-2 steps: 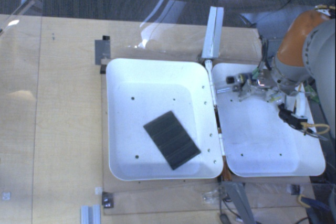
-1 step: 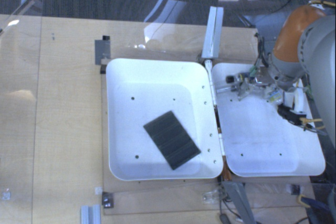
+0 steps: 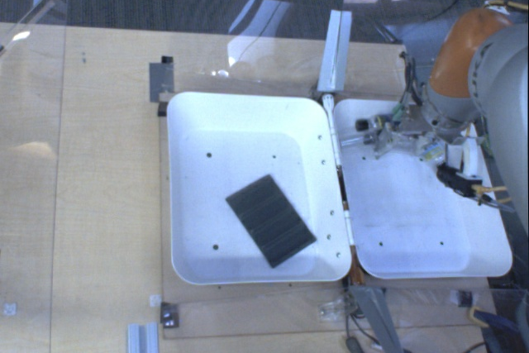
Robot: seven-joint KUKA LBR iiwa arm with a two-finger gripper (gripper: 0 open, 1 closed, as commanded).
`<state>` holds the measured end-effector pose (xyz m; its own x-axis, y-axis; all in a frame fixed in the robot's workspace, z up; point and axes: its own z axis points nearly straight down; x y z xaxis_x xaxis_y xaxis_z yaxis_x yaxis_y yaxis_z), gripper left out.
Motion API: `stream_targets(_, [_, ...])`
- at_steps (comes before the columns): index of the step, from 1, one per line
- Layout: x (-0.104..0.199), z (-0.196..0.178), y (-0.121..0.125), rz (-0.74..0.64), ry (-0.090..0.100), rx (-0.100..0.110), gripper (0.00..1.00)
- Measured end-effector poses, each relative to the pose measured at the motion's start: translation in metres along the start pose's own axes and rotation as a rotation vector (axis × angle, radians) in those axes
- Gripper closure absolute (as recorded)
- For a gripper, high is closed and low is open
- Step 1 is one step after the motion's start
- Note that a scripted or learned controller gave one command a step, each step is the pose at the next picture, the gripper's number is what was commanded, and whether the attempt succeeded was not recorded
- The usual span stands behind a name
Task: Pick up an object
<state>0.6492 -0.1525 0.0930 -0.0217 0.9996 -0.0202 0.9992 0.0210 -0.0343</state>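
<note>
The gripper [image 3: 374,136] hovers at twelve o'clock in the right bin [image 3: 430,260]; I cannot tell its state. Best reach toward eight o'clock for the dark ribbed pad [image 3: 270,220], squaring to its short sides.

Light is even and fairly bright across the bench [image 3: 83,202], coming from above, with no deep shadows. The left bin [image 3: 194,120] shows a soft grey shade along its inner walls and under the dark flat pad [image 3: 270,220]. Pale glare streaks lie on a clear sheet [image 3: 256,25] near the top edge of the bench, and a faint bright patch sits at far left. The picture is slightly soft and grainy; the small parts by the arm [image 3: 488,70] at right are blurred and hard to separate.
</note>
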Motion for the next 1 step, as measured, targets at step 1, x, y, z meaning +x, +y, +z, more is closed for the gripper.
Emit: stream_targets(1, [-0.0336, 0.0069, 0.0139, 0.039, 0.028, -0.003, 0.0])
